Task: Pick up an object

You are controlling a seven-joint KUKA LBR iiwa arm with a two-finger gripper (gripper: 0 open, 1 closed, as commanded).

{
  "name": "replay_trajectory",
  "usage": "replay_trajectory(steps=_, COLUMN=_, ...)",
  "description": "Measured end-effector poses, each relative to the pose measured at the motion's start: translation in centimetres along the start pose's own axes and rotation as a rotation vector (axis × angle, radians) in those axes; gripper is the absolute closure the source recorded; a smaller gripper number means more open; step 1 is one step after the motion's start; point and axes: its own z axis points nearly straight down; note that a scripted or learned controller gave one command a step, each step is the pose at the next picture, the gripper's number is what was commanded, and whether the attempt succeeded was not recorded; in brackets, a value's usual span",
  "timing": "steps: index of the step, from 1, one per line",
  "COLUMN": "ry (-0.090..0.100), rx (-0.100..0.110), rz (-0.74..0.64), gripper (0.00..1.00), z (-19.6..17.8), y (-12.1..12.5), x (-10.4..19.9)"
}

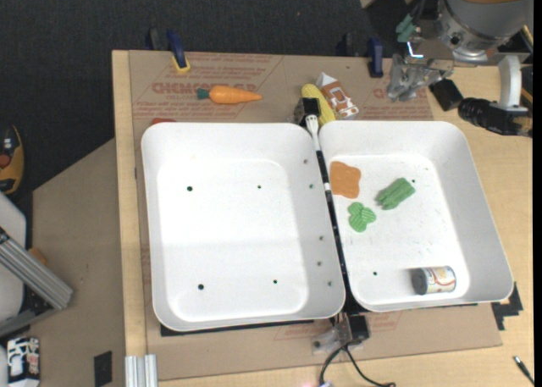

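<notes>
Scanning from the left, I count two white bins on the bench: the left bin [229, 216] and the right bin [457, 157], touching along their inner rims. Behind the left bin, on the brown board, lies one toy carrot [230, 96] over faint red printing I cannot read. At the seam behind the bins sit one yellow piece [315, 99], likely a banana, and one small orange-and-white packet [340, 102] whose label is too small to read. In the right bin I count four things: one flat orange piece [345, 179], one small green leafy piece [362, 217] just below it, one longer green piece [395, 192] beside them, and one small can [434, 279] lying on its side near the front wall, label illegible. The gripper [408, 79] hangs above the board behind the right bin, well apart from the objects; whether its pincer is parted or closed I cannot tell.
</notes>
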Motion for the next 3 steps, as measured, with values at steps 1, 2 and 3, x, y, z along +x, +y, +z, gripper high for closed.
replay_trajectory(steps=1, ry=0.001, rx=-0.001, rz=0.000, gripper=1.00, z=-3.4, y=1.0, x=5.6)
replay_trajectory(steps=2, ry=0.002, rx=0.012, rz=0.000, gripper=1.00, z=2.1, y=2.4, x=12.5)
replay_trajectory(steps=3, ry=0.004, rx=-0.007, rz=-0.001, gripper=1.00, z=-9.6, y=2.6, x=20.7)
